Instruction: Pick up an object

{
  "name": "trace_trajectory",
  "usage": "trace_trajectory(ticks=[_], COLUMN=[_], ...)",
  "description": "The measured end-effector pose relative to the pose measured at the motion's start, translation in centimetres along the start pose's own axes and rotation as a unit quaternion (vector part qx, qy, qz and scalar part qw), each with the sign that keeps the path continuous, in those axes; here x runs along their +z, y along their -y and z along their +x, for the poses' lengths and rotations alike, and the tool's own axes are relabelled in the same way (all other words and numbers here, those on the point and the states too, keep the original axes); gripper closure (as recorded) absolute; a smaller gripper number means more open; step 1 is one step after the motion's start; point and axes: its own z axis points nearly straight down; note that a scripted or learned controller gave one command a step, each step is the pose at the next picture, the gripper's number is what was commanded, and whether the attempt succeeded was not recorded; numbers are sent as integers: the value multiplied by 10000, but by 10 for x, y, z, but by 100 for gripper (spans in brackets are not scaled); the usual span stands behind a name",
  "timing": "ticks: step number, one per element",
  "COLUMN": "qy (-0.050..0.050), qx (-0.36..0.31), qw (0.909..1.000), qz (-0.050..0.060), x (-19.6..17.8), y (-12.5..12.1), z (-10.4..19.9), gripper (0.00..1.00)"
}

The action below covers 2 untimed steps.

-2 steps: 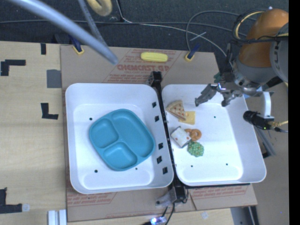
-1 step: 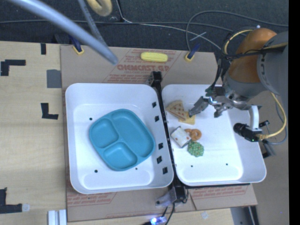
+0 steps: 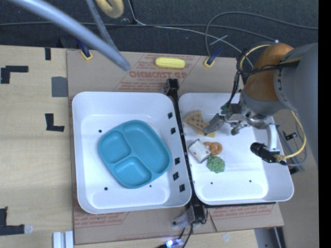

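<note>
Approach step: gripper (image 3: 213,126) is low in the right bin (image 3: 269,190), fingers apart with nothing between them, tips just beside the tan waffle-like piece (image 3: 195,120) near the bin's left wall. Other candidates sit just below it (a small white block (image 3: 198,150), an orange ring (image 3: 214,148), a green broccoli-like lump (image 3: 216,164)); blue divided plate (image 3: 134,153) lies alone in the left bin (image 3: 85,190). Next it likely needs to centre over one item, drop and close, though the cluster is tight, so a neighbour may get nudged.

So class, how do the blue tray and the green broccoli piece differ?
The blue tray lies in the left bin; the green broccoli piece lies in the right bin. The tray is far larger, flat and smooth with compartments; the broccoli is small and bumpy. Both rest untouched.
</note>
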Motion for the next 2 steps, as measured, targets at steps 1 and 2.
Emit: trace_trajectory(ticks=[1,2], qy=[2,2], qx=[-6,-10], qw=[10000,10000], qz=[-21,-28], x=[28,15], y=[0,-1], z=[1,1], gripper=[0,100])
